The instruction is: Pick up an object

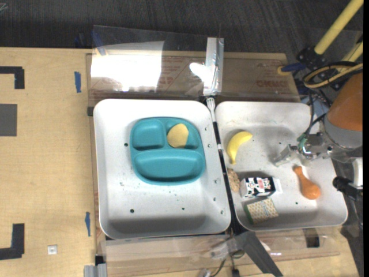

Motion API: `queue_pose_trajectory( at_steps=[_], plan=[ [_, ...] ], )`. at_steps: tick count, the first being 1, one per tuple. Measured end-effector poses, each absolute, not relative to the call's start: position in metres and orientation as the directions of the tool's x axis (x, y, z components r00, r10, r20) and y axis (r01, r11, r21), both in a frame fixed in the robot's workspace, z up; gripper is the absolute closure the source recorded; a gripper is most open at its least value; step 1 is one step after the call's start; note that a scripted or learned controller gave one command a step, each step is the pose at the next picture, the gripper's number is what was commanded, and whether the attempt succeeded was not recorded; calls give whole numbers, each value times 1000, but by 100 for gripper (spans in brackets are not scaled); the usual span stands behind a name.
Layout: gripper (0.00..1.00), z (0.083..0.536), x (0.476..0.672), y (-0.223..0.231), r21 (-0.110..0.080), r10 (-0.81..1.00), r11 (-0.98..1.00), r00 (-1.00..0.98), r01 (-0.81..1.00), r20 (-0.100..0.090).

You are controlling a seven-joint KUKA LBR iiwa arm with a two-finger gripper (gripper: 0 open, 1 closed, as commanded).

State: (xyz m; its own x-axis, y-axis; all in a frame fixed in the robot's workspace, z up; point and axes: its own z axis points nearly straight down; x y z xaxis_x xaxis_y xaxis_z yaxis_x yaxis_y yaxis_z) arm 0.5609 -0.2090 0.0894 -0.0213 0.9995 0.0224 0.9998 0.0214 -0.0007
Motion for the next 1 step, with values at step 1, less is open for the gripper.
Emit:
queue_pose_trajectory(
  at_steps=[1],
  plan=[
    [0,89,527,-204,8,1000,12,-12,1000,9]
  ],
)
